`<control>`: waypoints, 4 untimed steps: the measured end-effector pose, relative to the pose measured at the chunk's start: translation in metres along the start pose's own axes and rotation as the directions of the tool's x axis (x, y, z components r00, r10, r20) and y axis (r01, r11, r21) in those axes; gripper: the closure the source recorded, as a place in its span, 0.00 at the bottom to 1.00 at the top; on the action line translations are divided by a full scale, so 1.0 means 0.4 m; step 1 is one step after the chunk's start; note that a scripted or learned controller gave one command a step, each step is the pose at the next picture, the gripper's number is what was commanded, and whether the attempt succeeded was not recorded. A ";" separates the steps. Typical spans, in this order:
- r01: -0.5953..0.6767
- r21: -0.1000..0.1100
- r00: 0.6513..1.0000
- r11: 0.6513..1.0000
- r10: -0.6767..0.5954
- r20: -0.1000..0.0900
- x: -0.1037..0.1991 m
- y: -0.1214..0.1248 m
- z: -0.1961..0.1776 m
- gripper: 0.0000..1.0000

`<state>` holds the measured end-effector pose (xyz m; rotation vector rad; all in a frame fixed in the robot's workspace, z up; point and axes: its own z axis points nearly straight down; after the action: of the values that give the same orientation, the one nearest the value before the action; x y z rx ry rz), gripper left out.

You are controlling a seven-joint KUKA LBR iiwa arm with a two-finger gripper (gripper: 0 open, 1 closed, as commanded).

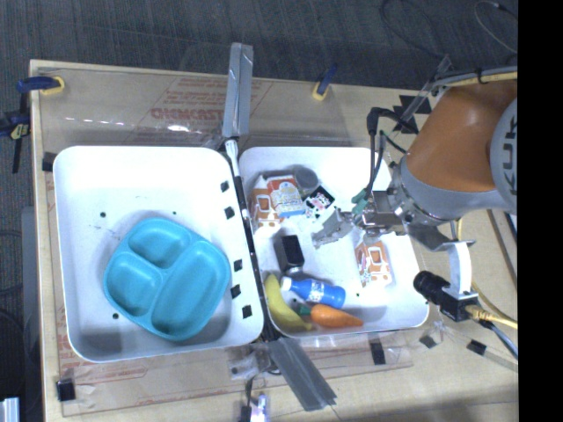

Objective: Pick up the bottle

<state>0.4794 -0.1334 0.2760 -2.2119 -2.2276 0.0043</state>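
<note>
I see the arm (462, 152) coming in from the right side, its grey and orange body hanging over the right edge of the right bin (387, 310). The wrist bends down toward the middle of this bin, and the tool (339, 227) is low over the white floor there, just right of a small black block (288, 251). I cannot tell if the tool is released or clenched; nothing is seen between its tips.

The tabletop (132, 104) is light wood colour with a clear sheet and faded red print under the bins, and dark grey carpet (264, 16) lies behind it. A blue clamp (40, 84) sits at the far left corner.

The left bin (79, 174) carries a blue divided plate (169, 277) in its near half.

In the right bin, the bottle (312, 290), white with a blue cap end, lies on its side near the front wall, well apart from the tool. A banana (280, 306) curves just left of it, and a carrot (332, 318) lies touching its front side. A small orange and white carton (277, 199) rests near the back left corner, and another similar carton (373, 264) lies near the right wall, below the wrist.
</note>
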 end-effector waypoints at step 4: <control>0.622 -0.004 0.783 0.783 -0.622 0.006 -0.193 0.127 0.432 1.00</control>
<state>0.5299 -0.2103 0.1032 -1.3567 -2.8382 0.0012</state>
